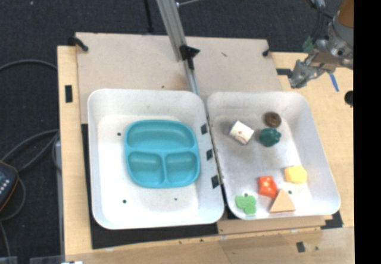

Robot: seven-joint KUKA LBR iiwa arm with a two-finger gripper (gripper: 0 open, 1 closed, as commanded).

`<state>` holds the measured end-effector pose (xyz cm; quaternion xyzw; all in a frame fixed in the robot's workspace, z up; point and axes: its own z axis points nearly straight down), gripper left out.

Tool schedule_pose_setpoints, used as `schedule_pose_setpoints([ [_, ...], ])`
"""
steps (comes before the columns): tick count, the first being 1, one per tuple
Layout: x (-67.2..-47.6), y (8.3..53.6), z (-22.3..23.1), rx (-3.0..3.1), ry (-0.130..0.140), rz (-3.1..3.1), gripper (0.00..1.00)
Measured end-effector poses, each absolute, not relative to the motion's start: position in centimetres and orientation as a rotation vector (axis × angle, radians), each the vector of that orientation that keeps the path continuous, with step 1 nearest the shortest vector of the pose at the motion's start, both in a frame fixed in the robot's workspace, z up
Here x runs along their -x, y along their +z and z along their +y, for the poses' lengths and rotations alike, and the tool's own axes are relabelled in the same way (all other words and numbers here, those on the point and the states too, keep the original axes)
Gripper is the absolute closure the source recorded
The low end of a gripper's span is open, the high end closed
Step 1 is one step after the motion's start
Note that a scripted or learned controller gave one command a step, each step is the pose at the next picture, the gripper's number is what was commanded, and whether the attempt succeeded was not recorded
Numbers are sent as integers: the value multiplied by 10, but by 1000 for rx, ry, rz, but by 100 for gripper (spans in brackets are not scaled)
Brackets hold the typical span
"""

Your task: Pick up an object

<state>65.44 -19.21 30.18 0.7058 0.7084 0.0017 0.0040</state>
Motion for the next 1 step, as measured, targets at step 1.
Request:
schedule_pose_setpoints([
  [1,-641,304,-144,-2215,1,2227,100],
])
